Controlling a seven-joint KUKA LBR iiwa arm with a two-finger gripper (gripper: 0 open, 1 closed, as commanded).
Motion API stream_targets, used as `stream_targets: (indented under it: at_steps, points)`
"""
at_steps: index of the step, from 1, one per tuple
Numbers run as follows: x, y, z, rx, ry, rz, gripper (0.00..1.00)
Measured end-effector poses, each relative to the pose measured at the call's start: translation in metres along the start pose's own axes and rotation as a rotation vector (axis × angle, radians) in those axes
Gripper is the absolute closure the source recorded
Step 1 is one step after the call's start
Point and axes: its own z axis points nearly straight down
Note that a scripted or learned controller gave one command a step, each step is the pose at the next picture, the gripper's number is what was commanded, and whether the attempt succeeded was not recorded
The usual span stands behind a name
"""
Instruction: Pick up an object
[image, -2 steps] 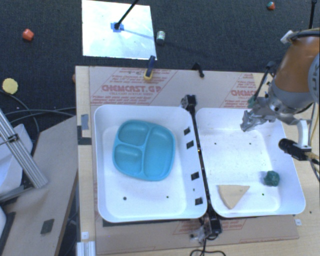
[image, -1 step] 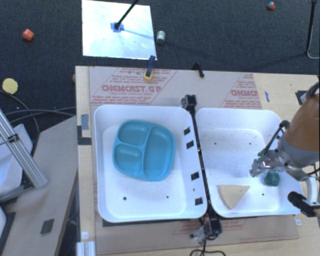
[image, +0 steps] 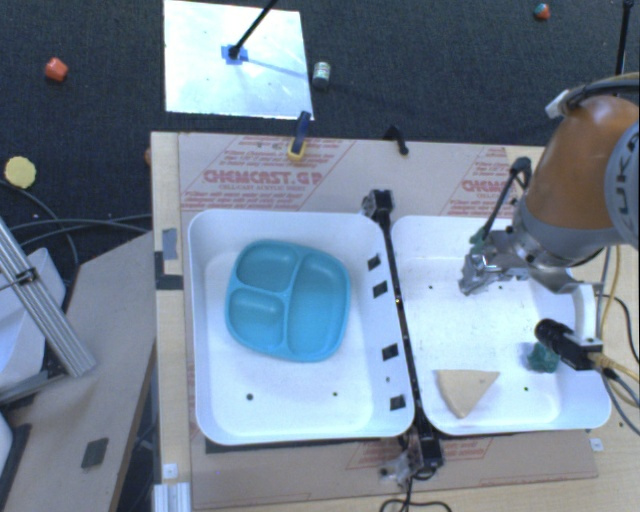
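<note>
Right bin (image: 440, 250): tan wedge (image: 465, 389) (tip toward the lower left).

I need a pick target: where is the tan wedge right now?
The tan wedge lies in the right bin, near its front edge, left of the small teal object.

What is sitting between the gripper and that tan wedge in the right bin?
Nothing visible. The gripper hangs over the upper part of the right bin, and only bare white floor separates it from the tan wedge near the front wall. The small teal object lies off to the right.
</note>
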Motion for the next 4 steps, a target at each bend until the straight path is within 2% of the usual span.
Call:
stream_targets:
  at_steps: [1,2,3,4]
  points:
    - [0.067,-0.046,0.045,0.017,0.003,0.004,1.00]
    - [0.113,-0.006,-0.003,0.004,0.001,0.004,1.00]
    - [0.066,-0.027,-0.022,0.010,-0.002,0.016,1.00]
    - [0.047,-0.061,-0.007,0.013,-0.001,0.015,1.00]
